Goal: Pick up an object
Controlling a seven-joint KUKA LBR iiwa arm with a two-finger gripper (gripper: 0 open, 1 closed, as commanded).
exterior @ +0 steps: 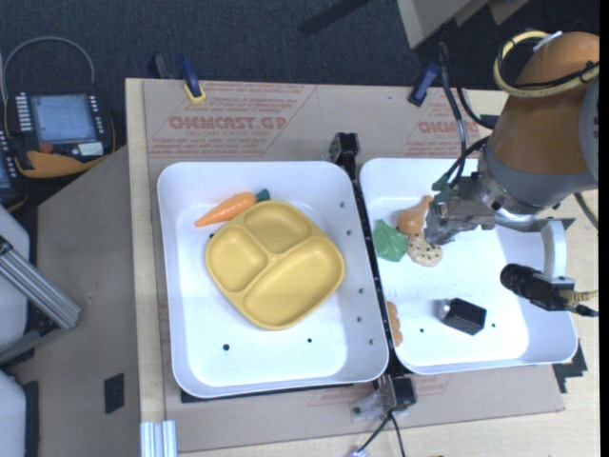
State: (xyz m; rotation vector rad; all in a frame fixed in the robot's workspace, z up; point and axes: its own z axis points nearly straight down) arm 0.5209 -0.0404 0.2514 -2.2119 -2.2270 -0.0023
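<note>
**Q:** Hazards are being asked about: where is the tool (440, 228) being positioned, and what is being reached for?

**A:** It is being shown low over the right bin (533, 346), at that bin's left half, directly above a tight cluster: a cookie (424, 251), a tan rounded item (412, 218) and a green piece (388, 242). Whether anything is being gripped cannot be told, since the tip is being hidden by the wrist housing; its state is being left undetermined.

**Q:** What failure is being risked?

**A:** Because the three items are being crowded together, touching or nearly so, one is likely to be nudged aside while another is being closed upon, or two may be pinched at once and then dropped. The flat cookie is judged hard to be caught, since little edge is being offered.

**Q:** Is anything else being endangered?

**A:** The divider (366, 255) between the bins is lying just beside the cluster, so it may be struck. A black block (464, 316) is lying well apart, nearer the front, and is judged safer. The yellow plate (276, 265) and carrot (225, 208) in the left bin (181, 284) on the desk (285, 112) are not being threatened.
</note>
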